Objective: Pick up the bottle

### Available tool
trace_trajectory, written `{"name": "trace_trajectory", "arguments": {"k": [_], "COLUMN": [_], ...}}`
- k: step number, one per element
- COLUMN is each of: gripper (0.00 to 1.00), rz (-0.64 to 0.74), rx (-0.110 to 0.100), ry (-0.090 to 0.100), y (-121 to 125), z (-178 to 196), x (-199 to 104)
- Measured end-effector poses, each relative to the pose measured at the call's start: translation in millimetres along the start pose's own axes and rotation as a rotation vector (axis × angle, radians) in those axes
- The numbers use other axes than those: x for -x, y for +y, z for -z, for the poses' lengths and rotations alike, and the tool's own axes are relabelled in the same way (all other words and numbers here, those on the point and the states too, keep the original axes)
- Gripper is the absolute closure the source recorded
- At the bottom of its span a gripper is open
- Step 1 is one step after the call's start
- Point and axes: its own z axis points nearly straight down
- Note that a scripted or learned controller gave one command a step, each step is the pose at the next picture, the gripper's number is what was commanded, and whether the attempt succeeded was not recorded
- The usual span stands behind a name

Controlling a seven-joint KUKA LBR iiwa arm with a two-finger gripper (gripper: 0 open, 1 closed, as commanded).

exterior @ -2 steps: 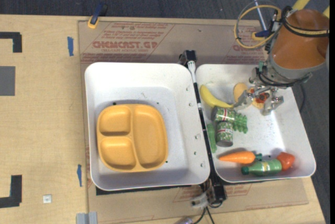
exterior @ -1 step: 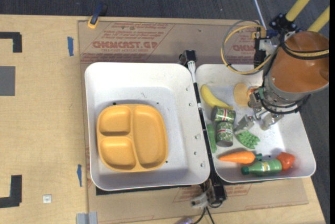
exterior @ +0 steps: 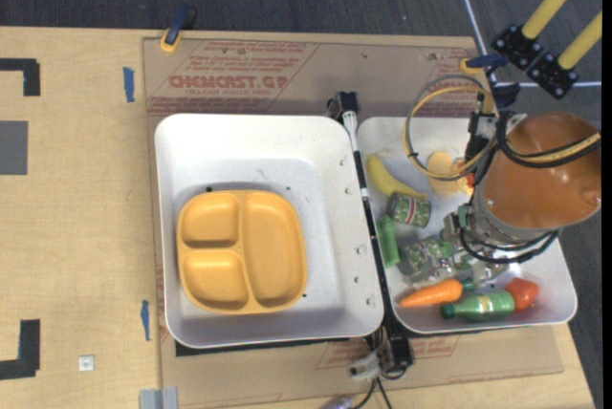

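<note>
The bottle [exterior: 479,306] is green with a yellow label and lies on its side near the front edge of the right bin [exterior: 564,302]. My gripper [exterior: 467,256] hangs low in that bin, just above and behind the bottle, under the orange band [exterior: 540,173] of the arm. The wrist and its cables hide the gripper's tip. I see nothing held in it.
Around the gripper lie an orange carrot [exterior: 432,294], a green can [exterior: 408,209], a banana [exterior: 382,178], a green stick-shaped item [exterior: 389,241], a yellowish ball [exterior: 441,163] and a red item [exterior: 524,290] by the bottle. The left bin [exterior: 191,144] holds a yellow divided plate [exterior: 241,249].
</note>
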Motion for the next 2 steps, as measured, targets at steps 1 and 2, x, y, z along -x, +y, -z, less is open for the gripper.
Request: {"name": "trace_trajectory", "arguments": {"k": [1,2], "gripper": [0.00,0.00], "rz": [-0.580,-0.402], "rx": [0.000,-0.008], "ry": [-0.002,-0.006], "y": [8,3], "z": [300,26], "x": [-57,-69]}}
